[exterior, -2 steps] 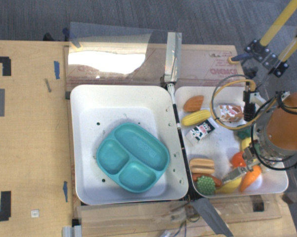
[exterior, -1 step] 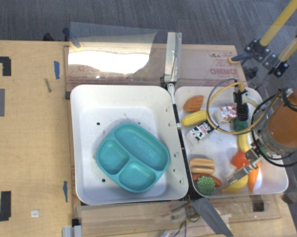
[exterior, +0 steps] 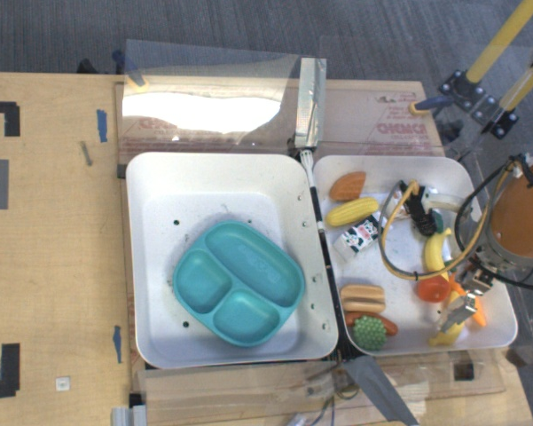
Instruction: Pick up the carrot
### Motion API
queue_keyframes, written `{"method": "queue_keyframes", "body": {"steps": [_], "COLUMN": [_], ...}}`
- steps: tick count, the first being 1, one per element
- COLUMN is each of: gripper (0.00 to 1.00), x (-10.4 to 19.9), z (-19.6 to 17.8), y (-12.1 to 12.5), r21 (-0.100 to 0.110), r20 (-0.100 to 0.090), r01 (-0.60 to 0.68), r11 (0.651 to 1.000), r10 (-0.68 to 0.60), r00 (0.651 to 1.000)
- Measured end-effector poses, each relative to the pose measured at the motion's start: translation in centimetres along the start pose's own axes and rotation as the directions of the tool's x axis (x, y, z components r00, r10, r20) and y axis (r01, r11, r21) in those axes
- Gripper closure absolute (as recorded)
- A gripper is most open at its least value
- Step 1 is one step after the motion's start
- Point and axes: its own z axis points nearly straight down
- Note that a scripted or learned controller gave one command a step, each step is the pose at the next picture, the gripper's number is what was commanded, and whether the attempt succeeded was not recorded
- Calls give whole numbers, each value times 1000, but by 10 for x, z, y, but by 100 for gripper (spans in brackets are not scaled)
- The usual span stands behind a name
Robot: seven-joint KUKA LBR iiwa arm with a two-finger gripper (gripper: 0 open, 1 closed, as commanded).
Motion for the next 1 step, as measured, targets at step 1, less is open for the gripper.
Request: {"method": "queue_keyframes", "body": {"steps": [1], "gripper": [100], "x": [-1], "z": [-8], "y": [7], "r21": [-21], "r20": [12], "r01": [-2], "r11": [1000], "r10": [3], "r00": [1000]}}
